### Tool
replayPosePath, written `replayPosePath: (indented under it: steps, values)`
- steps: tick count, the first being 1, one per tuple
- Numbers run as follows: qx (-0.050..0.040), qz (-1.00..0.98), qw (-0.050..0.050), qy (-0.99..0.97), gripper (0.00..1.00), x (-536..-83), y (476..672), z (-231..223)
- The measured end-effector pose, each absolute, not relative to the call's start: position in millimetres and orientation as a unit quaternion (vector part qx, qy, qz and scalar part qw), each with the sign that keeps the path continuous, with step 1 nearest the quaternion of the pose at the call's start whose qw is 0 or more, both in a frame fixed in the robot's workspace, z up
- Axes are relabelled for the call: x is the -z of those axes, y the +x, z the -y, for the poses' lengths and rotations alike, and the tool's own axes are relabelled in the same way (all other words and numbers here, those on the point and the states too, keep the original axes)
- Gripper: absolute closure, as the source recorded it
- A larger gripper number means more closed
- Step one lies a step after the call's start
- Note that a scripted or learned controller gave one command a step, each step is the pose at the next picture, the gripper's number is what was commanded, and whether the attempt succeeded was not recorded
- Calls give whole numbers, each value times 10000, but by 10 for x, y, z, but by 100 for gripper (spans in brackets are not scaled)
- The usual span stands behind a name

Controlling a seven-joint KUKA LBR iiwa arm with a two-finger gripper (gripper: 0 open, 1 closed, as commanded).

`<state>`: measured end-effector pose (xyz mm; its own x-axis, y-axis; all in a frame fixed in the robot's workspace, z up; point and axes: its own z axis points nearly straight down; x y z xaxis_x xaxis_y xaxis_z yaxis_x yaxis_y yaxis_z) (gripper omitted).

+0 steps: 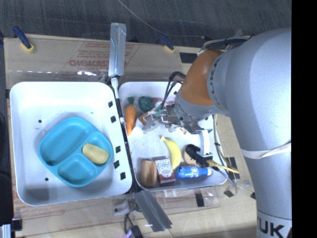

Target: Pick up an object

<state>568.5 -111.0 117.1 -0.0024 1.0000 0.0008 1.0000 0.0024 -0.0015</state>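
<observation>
Currently the task is at the approach stage: no object is lifted yet. The pincer (161,114) sits low inside the right bin (146,145), toward 12 o'clock of that bin, with the arm entering from 3 o'clock. Its opening cannot be told from this view, and nothing can be seen held in it.

Objects closest to the pincer:
- a small brown piece (147,118), just beside it at 9 o'clock;
- a green item (145,103), near it at 10 o'clock;
- a carrot (130,118), further toward 9 o'clock, lying along the bin wall.

Other objects in the right bin: a banana (173,150) near centre, a bottle (190,172) at 5 o'clock, a box (164,170) at 6 o'clock, and a brown loaf (147,172) at 7 o'clock, touching the box.

The left bin (29,108) holds a blue plate (64,143) with a yellow lump (95,153) in its 3 o'clock compartment, well apart from the pincer.

Judgement: the brown piece is the likely target. Remaining steps: close on an object, confirm the hold, and raise it off the bin floor.
</observation>
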Motion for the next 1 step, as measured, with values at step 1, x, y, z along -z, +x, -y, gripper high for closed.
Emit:
replayPosePath:
  steps: [1]
  values:
    - [-11,7205,14,-6934,0,-918,5014,1617]
